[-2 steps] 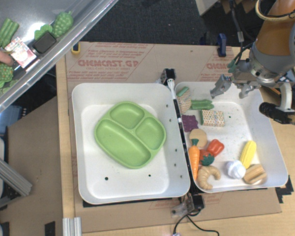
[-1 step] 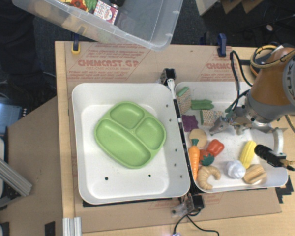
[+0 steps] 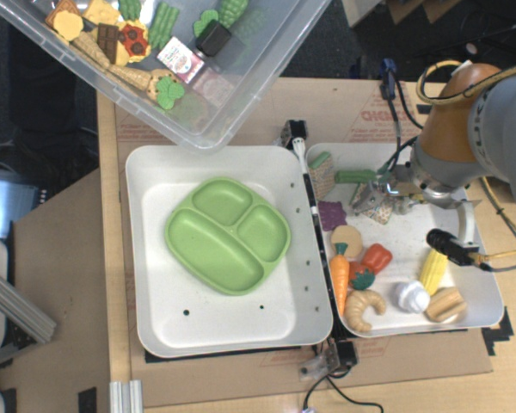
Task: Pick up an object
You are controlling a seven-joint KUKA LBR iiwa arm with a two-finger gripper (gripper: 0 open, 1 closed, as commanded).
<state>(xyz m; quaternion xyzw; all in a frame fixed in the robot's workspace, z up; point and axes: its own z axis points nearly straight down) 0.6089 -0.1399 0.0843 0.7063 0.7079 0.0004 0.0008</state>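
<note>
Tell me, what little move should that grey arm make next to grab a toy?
Probably lower straight down a little. Its end effector hangs over the upper part of the right white bin, by the purple piece; the toy orange carrot and yellow corn cob lie farther off.

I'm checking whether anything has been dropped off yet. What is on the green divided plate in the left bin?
Nothing visible: all three compartments of the green plate show bare green. It lies flat in the left bin, so whatever might be beneath it is covered.
</note>
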